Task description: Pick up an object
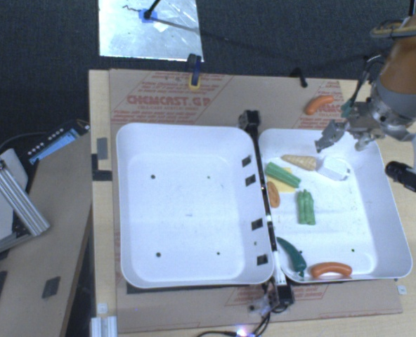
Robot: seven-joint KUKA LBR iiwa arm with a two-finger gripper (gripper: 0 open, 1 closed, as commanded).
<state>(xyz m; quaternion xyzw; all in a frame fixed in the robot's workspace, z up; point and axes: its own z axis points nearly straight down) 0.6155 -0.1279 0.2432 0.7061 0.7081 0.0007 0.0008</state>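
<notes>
Nearest to me, an orange sausage (330, 269) lay at the front edge of the right bin (394, 241), with a dark green pepper-like piece (292, 255) just beside it against the divider; I could not make out exactly what that piece was. Further back sat a green ridged vegetable (305, 207), a small orange item (273, 194) partly tucked under the bin wall, and a green and yellow piece (283, 175) touching it. Behind those lay a tan cone (300, 162) and a white object (334, 168) that nearly vanished against the bin floor. The left bin (134, 188) showed 4 dark dots. At the far right, the gripper (346, 137) hung above the right bin's back edge, its 2 fingers apart with nothing between them; the arm (405, 76) was cut off by the frame. 1 more orange sausage (319, 104) lay outside the bins on the cardboard (166, 97).
</notes>
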